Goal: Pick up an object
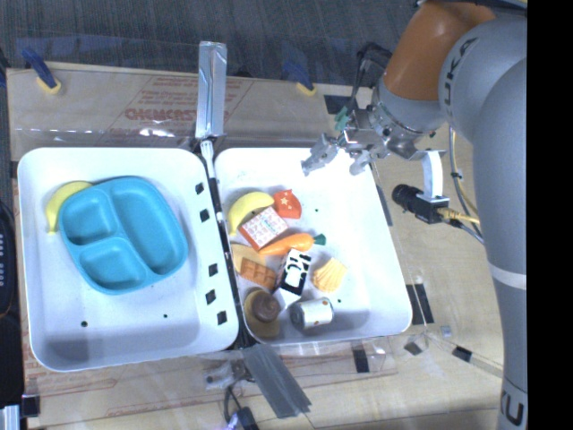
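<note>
My gripper hangs over the far right part of the right bin, open, with nothing between its fingers. Below and to its left lies a cluster of toy foods: a yellow banana, a red strawberry, a patterned box, an orange carrot, a black and white card, a yellow shell-shaped piece, a silver can and a brown round cup. The gripper is apart from all of them.
The left bin holds a blue divided plate with a yellow banana tucked under its far left edge. A metal divider post rises between the bins. Bare white floor lies along the right bin's right side.
</note>
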Controlling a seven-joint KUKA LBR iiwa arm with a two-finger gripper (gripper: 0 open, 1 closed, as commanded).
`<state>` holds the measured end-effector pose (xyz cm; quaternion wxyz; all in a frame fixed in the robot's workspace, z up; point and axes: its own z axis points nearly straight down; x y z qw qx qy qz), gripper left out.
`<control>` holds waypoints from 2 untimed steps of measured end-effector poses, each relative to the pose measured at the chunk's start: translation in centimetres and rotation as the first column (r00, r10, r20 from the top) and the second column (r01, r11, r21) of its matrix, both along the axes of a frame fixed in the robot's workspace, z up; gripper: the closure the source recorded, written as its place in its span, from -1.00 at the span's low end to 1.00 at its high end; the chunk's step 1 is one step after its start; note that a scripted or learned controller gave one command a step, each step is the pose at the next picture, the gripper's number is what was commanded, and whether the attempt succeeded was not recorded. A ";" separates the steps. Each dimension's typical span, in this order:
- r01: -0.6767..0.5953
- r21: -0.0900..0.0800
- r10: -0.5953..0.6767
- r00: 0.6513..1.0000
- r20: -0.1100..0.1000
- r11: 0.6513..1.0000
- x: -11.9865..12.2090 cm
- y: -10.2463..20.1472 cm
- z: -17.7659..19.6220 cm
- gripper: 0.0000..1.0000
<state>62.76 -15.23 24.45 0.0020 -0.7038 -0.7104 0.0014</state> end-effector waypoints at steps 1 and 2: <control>0.179 -0.002 -0.179 0.984 0.003 0.984 0.1 -0.1 0.2 -1.00; 0.196 -0.001 -0.196 0.981 -0.005 0.981 -1.2 4.0 -6.2 -1.00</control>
